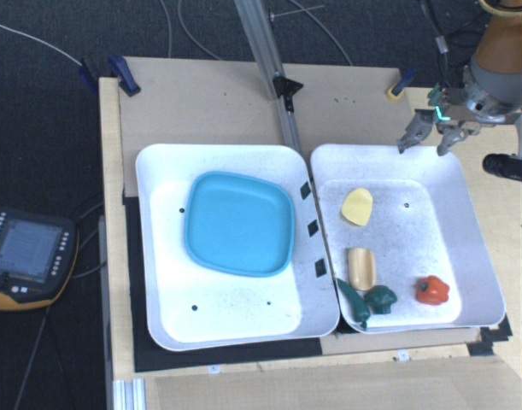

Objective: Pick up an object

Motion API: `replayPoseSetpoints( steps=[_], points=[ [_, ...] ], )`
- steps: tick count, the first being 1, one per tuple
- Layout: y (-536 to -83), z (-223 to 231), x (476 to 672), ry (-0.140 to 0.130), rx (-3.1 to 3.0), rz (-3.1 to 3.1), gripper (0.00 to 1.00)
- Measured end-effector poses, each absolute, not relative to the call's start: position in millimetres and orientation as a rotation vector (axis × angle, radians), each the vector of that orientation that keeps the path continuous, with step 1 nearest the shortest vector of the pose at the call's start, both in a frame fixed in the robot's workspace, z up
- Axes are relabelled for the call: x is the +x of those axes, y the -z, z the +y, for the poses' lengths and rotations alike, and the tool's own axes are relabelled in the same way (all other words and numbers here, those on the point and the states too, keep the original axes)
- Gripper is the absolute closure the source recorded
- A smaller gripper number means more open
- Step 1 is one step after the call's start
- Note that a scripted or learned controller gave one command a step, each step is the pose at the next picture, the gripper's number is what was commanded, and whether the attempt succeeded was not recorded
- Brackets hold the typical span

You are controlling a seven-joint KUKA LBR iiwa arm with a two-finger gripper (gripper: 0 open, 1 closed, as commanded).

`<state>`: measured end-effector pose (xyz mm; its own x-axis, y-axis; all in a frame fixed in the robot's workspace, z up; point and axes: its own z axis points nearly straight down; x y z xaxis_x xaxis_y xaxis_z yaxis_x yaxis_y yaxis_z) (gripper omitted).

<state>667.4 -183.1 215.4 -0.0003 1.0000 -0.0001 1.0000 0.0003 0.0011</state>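
No readable brand, label or writing anywhere; the handheld pendant (26, 259) at 9 o'clock has a lit screen but its content is too small to read. Arm (500, 45) enters at 1 o'clock, cut off by the top and right frame edges, only the wrist end and orange band visible. Gripper (431, 137) hangs over the far rim of the right bin (474, 229), fingers (412, 135) spread apart, nothing between them.

Right bin contents: yellow piece (357, 206) toward 12 o'clock of the bin floor, well apart from the gripper; tan cylinder (361, 267) near the middle-left; dark green object (367, 300) at 7 o'clock, just below the cylinder, shape hard to make out, partly over the bin's edge; red pepper-like object (431, 289) at 5 o'clock.

Left bin (158, 229) holds a blue square plate (240, 223), lying flat, centred. Black clips (313, 227) sit along the seam between the bins.

Counter (201, 101) is tan; a metal pole (261, 32) runs to 12 o'clock, top cut off. Blue clamp (124, 75) at 11 o'clock corner, another clamp (402, 82) at 1 o'clock. Cables on the dark floor (38, 143).
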Motion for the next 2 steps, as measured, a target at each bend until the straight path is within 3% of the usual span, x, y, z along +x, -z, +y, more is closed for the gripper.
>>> replayPoseSetpoints(
  steps=[1, 2],
  points=[
    [-215.3, -183.1, 667.3, -0.001, 2.221, 2.221, 0.0],
    [-153.4, -178.2, 668.3, 0.004, 2.223, 2.225, 0.0]
  ],
)
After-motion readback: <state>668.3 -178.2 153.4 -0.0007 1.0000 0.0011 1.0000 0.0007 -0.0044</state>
